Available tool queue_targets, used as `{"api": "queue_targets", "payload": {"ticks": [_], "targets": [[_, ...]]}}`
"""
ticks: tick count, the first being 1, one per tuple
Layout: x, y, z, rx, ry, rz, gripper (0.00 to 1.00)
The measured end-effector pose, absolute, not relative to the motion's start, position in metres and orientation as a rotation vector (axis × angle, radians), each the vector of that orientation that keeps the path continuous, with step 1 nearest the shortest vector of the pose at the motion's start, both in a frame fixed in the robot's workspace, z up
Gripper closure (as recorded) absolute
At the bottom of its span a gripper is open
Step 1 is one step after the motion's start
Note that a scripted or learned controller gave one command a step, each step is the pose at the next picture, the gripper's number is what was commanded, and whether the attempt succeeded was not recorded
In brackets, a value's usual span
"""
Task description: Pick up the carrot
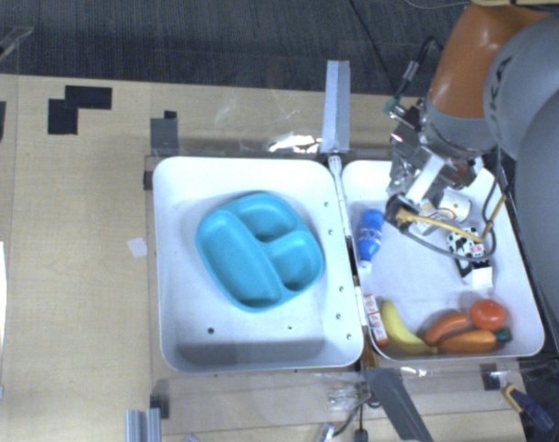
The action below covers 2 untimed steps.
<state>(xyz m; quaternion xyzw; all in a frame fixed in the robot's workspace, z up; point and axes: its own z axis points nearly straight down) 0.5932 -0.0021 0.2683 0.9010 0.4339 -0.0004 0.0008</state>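
The bench [67, 274] was pale wood-coloured board, with black tape shapes near its far left edge and a dark ribbed floor beyond it. Two white bins sat side by side on it, parted by a metal rail. The left bin [178, 339] held a blue plate [261, 249] with three compartments, lying flat near the middle. The arm [500, 72], grey with its orange band, reached in from the right over the far part of the right bin [529, 331].

The gripper [406, 205] hung low over the far half of the right bin, wrapped in cables; whether it was spread or closed I cannot tell, as wiring and the wrist hid that part. Just to its left lay a blue-and-white bottle [368, 235] against the rail.

The carrot [467, 341] lay at the near right corner of the right bin, well apart from the gripper, on the bin floor. A tomato [488, 314] touched it from behind, another orange piece [445, 326] lay beside it, and a banana [401, 331] curved to the left.
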Motion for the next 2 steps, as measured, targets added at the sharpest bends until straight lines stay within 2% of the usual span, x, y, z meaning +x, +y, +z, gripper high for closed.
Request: {"api": "queue_targets", "payload": {"ticks": [1,2], "targets": [[0.624,-0.085,0.232,2.874,1.266,-0.002,1.0],[0.639,-0.062,0.273,2.842,1.335,0.003,1.0]]}}
